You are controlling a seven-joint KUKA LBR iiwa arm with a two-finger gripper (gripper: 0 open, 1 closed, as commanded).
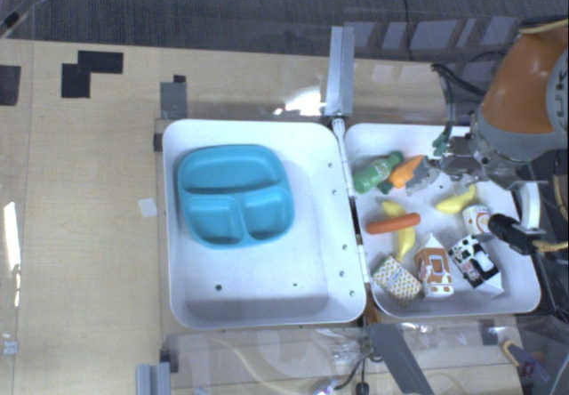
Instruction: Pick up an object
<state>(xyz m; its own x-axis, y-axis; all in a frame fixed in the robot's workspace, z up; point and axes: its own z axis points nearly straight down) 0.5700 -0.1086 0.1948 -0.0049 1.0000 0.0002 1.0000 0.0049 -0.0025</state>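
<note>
- blue divided tray (235, 193) in left bin (267, 300)
- right bin (524, 295): green toy (373, 173), orange carrot (405, 172), sausage (392, 224), bananas (454, 201), small cartons (433, 270)
- gripper (444, 162) over right bin's far side, just beside carrot

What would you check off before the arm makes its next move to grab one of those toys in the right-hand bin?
1. Gripper is over the right bin: ok.
2. A target is close: the orange carrot lies just beside the gripper: ok.
3. Nothing is already held between the fingers: cannot tell, the wrist hides them.
4. Room around the target: not ok, the green toy touches the carrot.
5. Other toys are out of the way: ok, the red sausage and the black-and-white carton lie nearer the front.
6. Blue tray sits apart in the left bin: ok.
</note>
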